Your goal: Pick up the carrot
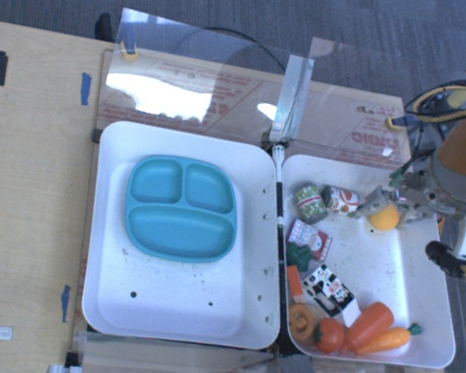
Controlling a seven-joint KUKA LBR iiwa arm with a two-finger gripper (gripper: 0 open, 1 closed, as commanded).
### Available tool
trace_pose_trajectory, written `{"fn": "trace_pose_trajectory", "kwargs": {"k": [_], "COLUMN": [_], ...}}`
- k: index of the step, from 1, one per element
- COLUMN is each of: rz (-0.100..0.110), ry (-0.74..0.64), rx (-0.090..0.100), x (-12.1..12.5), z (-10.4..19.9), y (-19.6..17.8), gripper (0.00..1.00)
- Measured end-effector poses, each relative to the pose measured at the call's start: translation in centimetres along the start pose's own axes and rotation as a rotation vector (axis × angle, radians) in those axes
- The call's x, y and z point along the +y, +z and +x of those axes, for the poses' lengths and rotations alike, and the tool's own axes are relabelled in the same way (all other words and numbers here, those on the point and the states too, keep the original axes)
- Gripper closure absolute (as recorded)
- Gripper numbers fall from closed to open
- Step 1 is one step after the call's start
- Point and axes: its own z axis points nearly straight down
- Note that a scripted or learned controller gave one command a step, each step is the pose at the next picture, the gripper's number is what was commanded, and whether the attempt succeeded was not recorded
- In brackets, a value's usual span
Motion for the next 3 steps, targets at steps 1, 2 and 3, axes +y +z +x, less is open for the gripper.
{"fn": "trace_pose_trajectory", "kwargs": {"k": [1, 2, 3], "rz": [-0.003, 0.000, -0.001], "ry": [-0.040, -0.136, -0.082], "rx": [-0.003, -0.006, -0.016], "x": [-0.4, -0.7, -1.5], "z": [-0.1, -0.3, 1.3], "y": [0.0, 0.0, 0.2], "gripper": [0.00, 0.00, 0.00]}}
